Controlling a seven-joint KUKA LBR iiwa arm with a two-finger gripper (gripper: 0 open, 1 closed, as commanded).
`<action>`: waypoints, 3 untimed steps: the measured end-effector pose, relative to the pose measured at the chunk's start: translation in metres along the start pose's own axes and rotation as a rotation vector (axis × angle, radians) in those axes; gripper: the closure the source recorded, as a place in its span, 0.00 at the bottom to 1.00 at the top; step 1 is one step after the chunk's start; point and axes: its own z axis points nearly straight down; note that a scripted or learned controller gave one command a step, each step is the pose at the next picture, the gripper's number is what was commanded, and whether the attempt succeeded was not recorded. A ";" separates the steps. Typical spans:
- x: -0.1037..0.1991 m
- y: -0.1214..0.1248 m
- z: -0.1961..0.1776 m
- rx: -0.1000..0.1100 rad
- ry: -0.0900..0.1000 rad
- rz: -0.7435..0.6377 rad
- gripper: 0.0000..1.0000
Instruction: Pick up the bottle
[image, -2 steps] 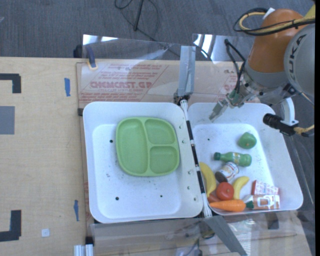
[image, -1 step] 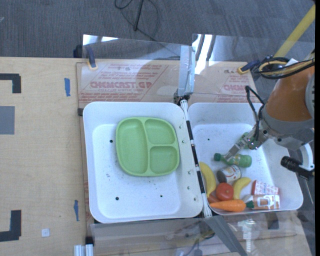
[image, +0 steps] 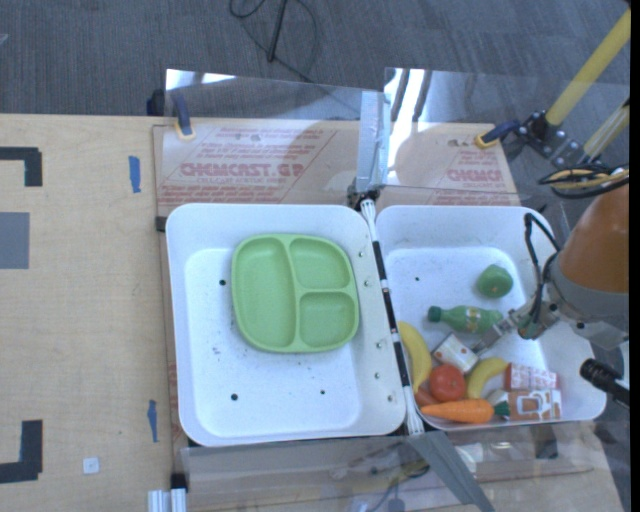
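The bottle (image: 466, 318) is small and green with a yellow label and a dark green cap. It lies on its side in the middle of the right bin (image: 440, 250), cap pointing left. My gripper (image: 522, 324) hangs low at the bottle's right end, touching or nearly touching its base. The grey arm with its orange band (image: 600, 250) comes in over the bin's right rim. Nothing is visibly lifted.
Around the bottle lie a green round fruit (image: 494, 281), a small white carton (image: 455, 352), two bananas (image: 415, 352), a tomato (image: 448, 383), a carrot (image: 462, 410) and a juice box (image: 530, 395). A green divided plate (image: 295, 292) sits in the left bin (image: 200, 380).
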 end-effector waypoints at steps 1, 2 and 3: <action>0.000 0.000 0.000 0.000 0.000 0.000 0.00; 0.029 0.092 0.000 -0.006 -0.001 -0.163 0.00; 0.026 0.093 -0.012 -0.013 -0.010 -0.160 1.00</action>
